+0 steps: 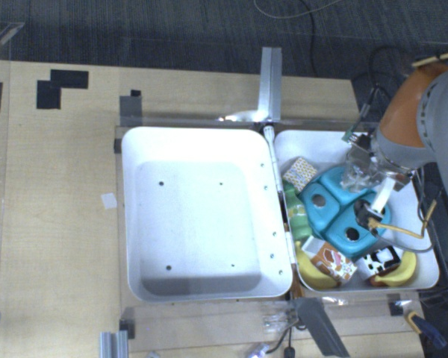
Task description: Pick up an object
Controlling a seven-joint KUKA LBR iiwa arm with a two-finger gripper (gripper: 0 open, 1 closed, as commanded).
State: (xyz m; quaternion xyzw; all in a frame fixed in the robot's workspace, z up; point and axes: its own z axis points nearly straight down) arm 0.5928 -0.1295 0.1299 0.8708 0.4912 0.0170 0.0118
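Along the right bin's near edge lie a yellow banana-shaped toy, a brown printed packet and a black-and-white item. Behind them, mid-bin, sits the teal block toy, green pieces at its left. The gripper hangs over the teal toy's far end; whether its fingers grip anything cannot be told. A patterned card lies nearer the far-left corner. The left bin stands alongside.

Both bins white: left bin, right bin. In the right bin: teal-blue block toy with dark round holes; packet in yellow-and-white check; green item; yellow pieces; black-and-white patterned piece; orange-brown printed wrapper. Arm grey with orange band. Bench pale tan.
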